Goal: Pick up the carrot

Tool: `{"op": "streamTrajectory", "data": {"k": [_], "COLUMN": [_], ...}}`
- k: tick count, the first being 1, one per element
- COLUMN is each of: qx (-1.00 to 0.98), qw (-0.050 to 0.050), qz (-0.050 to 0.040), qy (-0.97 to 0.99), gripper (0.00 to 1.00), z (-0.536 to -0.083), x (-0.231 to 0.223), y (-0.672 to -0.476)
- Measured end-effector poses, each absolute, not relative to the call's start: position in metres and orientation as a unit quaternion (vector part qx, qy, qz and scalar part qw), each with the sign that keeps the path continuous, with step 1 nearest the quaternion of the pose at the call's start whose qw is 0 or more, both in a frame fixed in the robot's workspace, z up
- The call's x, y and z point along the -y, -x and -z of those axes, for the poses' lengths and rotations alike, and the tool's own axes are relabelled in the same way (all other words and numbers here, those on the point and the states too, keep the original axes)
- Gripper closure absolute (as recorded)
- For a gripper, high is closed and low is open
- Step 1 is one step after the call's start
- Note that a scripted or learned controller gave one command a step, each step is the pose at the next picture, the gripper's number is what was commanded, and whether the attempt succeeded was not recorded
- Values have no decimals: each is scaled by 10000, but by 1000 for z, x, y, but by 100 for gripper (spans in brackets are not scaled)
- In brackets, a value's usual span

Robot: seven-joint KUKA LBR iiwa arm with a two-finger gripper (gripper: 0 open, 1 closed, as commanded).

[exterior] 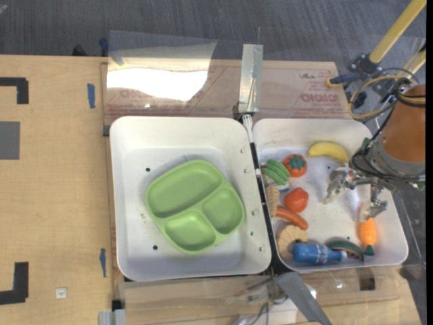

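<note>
Two white bins side by side: the left bin (128, 181) carries a green divided plate (195, 205), the right bin (399, 249) a scatter of toy food. Red printing runs along the clear sheet (162, 80) behind them, too blurred to read. The arm (406, 131) reaches in from the right, its gripper (355, 188) over the right bin with silver fingers (333, 185) spread apart, nothing between them. The carrot (367, 232) is small, orange, stubby, lying near that bin's right front corner, just below one finger. Nearby: a banana (328, 150), a tomato (295, 165), a blue bottle (314, 252)
</note>
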State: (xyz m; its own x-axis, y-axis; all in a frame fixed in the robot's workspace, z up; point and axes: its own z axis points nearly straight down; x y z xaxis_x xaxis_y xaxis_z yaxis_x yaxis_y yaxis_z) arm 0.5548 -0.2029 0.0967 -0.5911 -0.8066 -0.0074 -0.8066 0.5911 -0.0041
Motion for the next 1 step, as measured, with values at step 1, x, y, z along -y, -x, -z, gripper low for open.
{"op": "streamTrajectory", "data": {"k": [1], "qx": [-8264], "qw": [280], "qz": [82], "qy": [5624], "gripper": [0], "z": [-96], "x": [202], "y": [-500]}}
